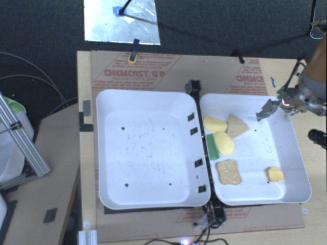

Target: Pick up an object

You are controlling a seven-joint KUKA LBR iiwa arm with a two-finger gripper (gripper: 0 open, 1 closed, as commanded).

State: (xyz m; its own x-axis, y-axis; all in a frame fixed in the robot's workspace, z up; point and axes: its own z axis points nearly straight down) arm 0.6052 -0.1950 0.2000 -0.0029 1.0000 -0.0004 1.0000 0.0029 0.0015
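My tool (262, 114) hangs over the upper right part of the right bin (292, 137), reaching in from the right side. Whether it is open or closed I cannot tell; nothing shows in its grip.

I take the right bin as my landmark. Five things lie in it, all to the left of and below my tool. Closest is the beige wedge (236, 125), in the bin's upper left part, near my tool but apart from it. Touching the wedge's left edge is a yellow lump (214, 123), close to the bin's left wall. Just below that sits a second yellow lump (224, 143), touching or nearly touching both the first lump and the wedge. A green block (211, 146) lies along the bin's left wall, right beside this second lump. Lower still, in the bin's lower left part, a tan cracker (228, 171) lies flat, just under the second lump. The last thing, a small yellow piece (275, 174), sits alone in the bin's lower right part, well apart from the others and well below my tool.

The left bin (148, 149) sits against the right bin's left wall, the two joined along a dark seam. Both rest on a cardboard sheet (153, 70) on the bench (51, 137).
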